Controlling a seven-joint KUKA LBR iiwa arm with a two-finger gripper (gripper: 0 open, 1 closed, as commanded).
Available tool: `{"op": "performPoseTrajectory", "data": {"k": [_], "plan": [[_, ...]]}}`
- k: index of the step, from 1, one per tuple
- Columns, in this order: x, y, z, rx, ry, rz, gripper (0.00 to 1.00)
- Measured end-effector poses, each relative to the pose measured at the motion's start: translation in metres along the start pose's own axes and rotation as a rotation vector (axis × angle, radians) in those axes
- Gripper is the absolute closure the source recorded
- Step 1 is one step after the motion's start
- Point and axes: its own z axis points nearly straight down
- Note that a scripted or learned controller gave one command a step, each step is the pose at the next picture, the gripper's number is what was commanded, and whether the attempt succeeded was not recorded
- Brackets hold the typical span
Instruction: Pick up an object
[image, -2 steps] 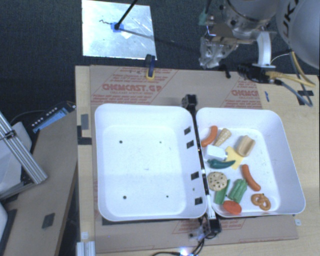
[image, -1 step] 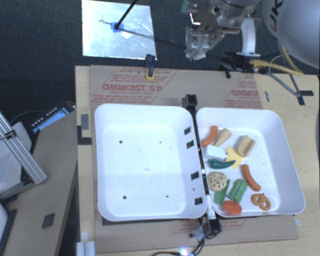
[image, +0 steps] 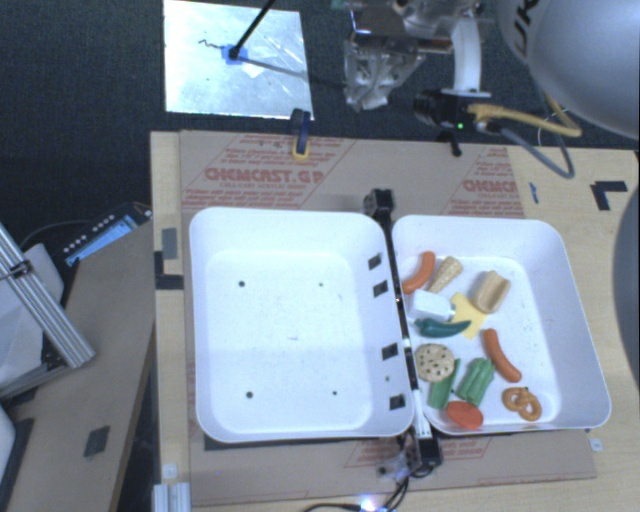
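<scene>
The right bin holds several toy foods. Among them are an orange sausage, a bread roll, a white block, a dark green pepper, a round cookie, a second orange sausage, a green pod, a red piece and a pretzel. My gripper hangs high at the top of the view, beyond the far edge of the bins and well away from the food. Nothing is visible in it.
The left bin sits beside the right one, joined by a black clip strip. A shiny metal sheet lies at the back left. A yellow-and-blue clamp stands at the board's far edge. Cables trail near the wrist.
</scene>
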Motion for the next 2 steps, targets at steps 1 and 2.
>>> {"op": "performPoseTrajectory", "data": {"k": [1,2], "plan": [[0.028,0.0,-0.024,0.0,0.0,0.0,1.0],[0.073,-0.032,0.0,0.005,0.0,-0.003,1.0]]}}
